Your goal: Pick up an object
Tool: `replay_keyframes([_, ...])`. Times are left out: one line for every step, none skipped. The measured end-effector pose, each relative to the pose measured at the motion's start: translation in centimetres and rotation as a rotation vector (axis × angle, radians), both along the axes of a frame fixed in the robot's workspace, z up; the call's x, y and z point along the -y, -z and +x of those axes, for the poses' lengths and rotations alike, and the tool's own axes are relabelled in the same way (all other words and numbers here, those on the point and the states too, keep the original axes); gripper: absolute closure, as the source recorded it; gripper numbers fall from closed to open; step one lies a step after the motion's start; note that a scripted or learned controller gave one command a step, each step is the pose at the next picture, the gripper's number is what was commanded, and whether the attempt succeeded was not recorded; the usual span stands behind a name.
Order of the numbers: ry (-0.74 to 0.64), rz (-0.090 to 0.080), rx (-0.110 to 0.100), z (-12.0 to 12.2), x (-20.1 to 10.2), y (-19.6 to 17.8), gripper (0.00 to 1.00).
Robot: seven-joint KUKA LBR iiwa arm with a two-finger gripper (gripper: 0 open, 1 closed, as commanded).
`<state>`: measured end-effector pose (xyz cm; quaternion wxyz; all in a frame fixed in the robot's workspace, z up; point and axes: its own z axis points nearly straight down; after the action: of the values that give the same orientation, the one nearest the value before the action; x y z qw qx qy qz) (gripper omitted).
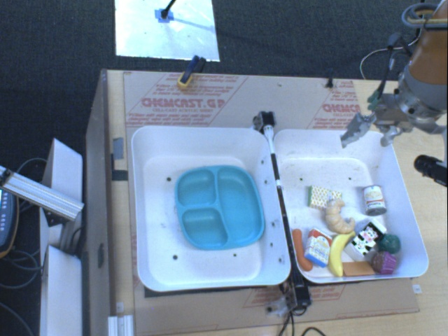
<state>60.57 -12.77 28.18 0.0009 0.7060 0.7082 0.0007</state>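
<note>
Pincer: raised over the far rim of the right bin, two fingers spread apart, nothing between them. Carried on the grey arm with its orange band, entering from the right.

Step in hand, as judged: approach, no object yet chosen or touched. To do it well, descend toward an item that stands apart from its neighbours, centre the open fingers across its narrow side, and close only once both fingers sit below its widest part. Items near the bin wall leave little room for a finger; the crowded near corner invites a push rather than a grasp.

Candidates, right bin, nearest the pincer first:
- Small can, white with dark band, upright, standing alone near the right wall. Likely the easiest target.
- Chequered packet, flat, pale green and white, just beside the croissant.
- Croissant, tan, curved.
- Banana, yellow, lying against a small carton and an orange carrot-like piece.
- Black-and-white carton, with a dark green item and a purple item touching in the near right corner.

Left bin: holds a blue divided plate.

Both bins rest on the tabletop.
</note>
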Motion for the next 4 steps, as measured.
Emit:
replay_keyframes([0.002, 0.001, -0.003, -8.3, -0.5, 8.6, 0.00])
replay_keyframes([0.002, 0.001, -0.003, -6.6, -0.1, 15.7, 0.00])
replay_keyframes([0.002, 0.000, -0.001, -7.7, -0.1, 19.8, 0.00])
replay_keyframes([0.002, 0.000, 0.001, -7.6, -0.1, 18.7, 1.00])
